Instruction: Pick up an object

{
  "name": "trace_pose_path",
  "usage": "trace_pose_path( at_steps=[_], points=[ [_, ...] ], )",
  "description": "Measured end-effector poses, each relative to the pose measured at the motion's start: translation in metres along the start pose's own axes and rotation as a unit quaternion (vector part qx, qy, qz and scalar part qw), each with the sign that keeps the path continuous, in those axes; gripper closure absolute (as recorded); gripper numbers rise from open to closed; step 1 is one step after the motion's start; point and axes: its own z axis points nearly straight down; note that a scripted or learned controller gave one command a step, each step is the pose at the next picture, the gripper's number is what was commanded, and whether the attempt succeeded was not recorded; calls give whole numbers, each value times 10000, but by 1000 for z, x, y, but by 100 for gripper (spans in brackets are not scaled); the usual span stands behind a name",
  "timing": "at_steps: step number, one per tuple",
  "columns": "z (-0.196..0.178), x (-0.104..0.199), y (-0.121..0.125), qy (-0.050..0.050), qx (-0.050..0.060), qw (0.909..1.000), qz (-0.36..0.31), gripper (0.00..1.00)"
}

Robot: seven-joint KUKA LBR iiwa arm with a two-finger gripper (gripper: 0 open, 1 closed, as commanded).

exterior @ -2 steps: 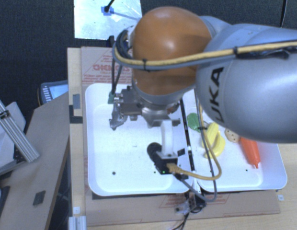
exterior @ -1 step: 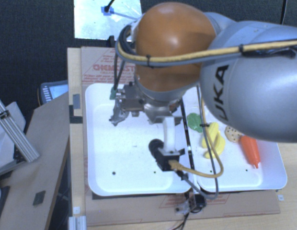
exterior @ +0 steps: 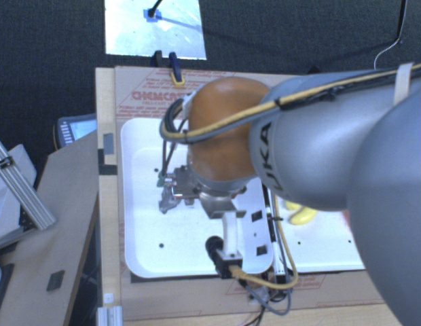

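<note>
Gripper (exterior: 171,197) of grey arm (exterior: 333,148) low over left shallow white bin (exterior: 139,236), opening impossible to tell; small yellow rounded object (exterior: 303,216) in right white bin (exterior: 326,253), half hidden. Shift across, centre above, descend straight.

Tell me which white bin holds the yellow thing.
The shallow white bin on the view's right, half under the grey arm; the small yellow object lies near its left edge.
</note>
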Motion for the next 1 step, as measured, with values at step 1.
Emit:
trace_pose_path(
  at_steps=[1],
  points=[
    [145,3,2,17,-32,10000,-9,0]
  ],
)
